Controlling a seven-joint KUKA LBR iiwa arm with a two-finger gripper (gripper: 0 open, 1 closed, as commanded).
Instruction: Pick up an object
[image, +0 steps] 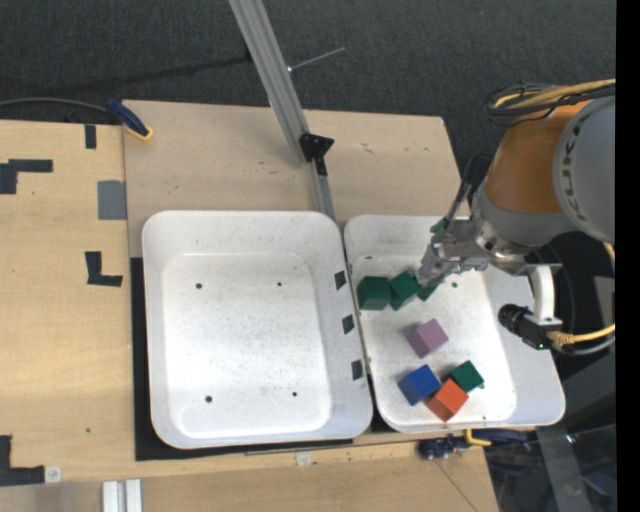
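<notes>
Green cube (404, 290) sits at the claw (430, 283), whose grip seems unreadable.

Jaws' tips hidden against the green block (404, 290), contact impossible to judge. Arm (560, 180) cut off at the right edge. Orange block (449, 401) partly covered by neighbouring green cube (467, 377).

We're looking down on a robotics lab bench: a plywood tabletop (240, 150) marked with black and grey tape, two shallow white bins (160, 300) side by side on a black mat. A KUKA arm (545, 180) trails cables at the right, an aluminium rail (275, 75) slants overhead, and coloured test blocks (430, 337) sit scattered.
</notes>
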